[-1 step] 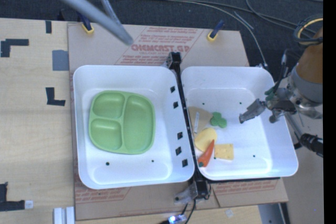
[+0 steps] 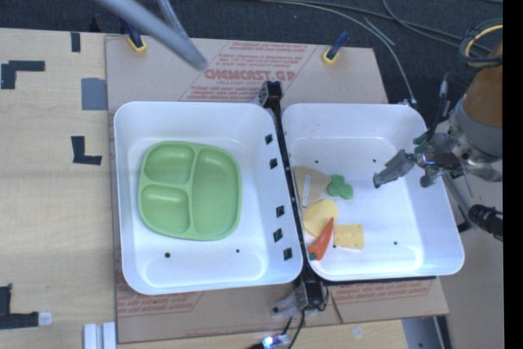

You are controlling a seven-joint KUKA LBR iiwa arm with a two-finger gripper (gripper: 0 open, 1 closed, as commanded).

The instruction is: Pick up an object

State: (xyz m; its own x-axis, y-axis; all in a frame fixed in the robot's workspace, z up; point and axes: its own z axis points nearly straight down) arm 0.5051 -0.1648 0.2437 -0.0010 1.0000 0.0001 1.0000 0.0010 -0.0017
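The gripper (image 2: 406,167) hangs over the right side of the right bin (image 2: 372,127), reaching in from the arm (image 2: 478,123) whose grey body and orange band sit at the frame's right edge, partly cut off. One dark finger (image 2: 392,168) slants down to the left above the white floor, and a second dark part shows closer to the wrist; they look spread apart with nothing between them — though the blur makes the tips hard to read. The small objects lie well apart from it, bunched at the left end of the same bin: a green broccoli-like piece (image 2: 341,189), a yellow rounded piece (image 2: 319,217) just below it, an orange carrot (image 2: 323,239) lying slantwise against that, a yellow block (image 2: 350,236) beside the carrot, and a pale flat item (image 2: 306,187) near the divider that is too faint to identify. The left bin (image 2: 163,114) holds a green sectioned plate (image 2: 190,190) lying flat. Both bins rest on a cardboard sheet (image 2: 245,65) — its red print only partly legible — on the wooden bench (image 2: 49,176).
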